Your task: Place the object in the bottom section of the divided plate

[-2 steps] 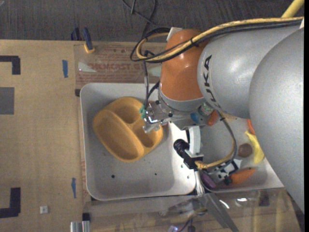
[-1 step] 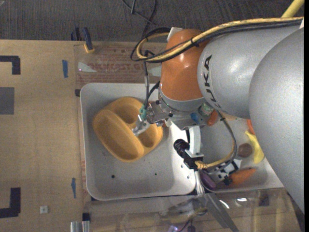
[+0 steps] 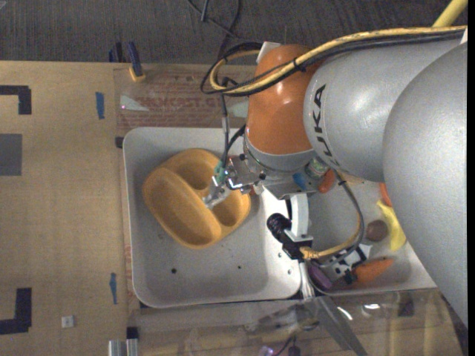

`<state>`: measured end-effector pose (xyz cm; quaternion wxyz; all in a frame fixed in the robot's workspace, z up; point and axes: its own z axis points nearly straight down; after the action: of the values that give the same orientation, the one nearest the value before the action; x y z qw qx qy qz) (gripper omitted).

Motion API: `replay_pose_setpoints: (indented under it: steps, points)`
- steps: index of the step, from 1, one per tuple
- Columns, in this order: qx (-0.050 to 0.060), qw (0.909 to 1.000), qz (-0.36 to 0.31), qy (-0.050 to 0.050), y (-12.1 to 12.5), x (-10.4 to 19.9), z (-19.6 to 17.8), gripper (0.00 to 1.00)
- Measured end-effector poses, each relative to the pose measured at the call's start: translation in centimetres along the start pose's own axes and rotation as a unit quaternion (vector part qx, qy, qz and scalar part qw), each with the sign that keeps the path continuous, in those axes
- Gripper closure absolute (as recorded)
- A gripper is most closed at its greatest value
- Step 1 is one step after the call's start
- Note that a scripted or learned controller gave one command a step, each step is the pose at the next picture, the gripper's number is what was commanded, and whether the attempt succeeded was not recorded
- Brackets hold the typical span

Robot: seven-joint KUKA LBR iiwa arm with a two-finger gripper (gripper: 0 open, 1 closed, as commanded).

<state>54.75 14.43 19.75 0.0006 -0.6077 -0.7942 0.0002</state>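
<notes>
While the grey arm with its orange band point(image 3: 278, 110) reaches in from the right, its claw point(image 3: 223, 186) hangs over the yellow plastic divided plate point(image 3: 194, 199), just above the ridge that parts the plate's sections; whether the claw is apart or together I cannot tell, and no object can be made out in it. That plate lies in the left shallow white bin point(image 3: 208, 280), toward its far left part, on the pale wooden bench point(image 3: 59, 199). Across the bin wall, the right white bin point(image 3: 334, 221) carries an orange carrot-shaped toy point(image 3: 373, 269), a yellow banana-shaped toy point(image 3: 393, 228), a brown round piece point(image 3: 376, 231) and a purple piece point(image 3: 320, 277), partly hidden by the arm.
</notes>
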Motion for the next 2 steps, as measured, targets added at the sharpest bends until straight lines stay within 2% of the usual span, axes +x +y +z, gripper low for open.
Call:
replay_pose_setpoints:
  steps: [1,2]
  points:
    - [-0.001,1.0000,0.000,0.000,0.1,0.0,-1.0,1.00]
    - [-0.002,0.9995,0.031,0.000,1.3,4.0,-1.8,1.00]
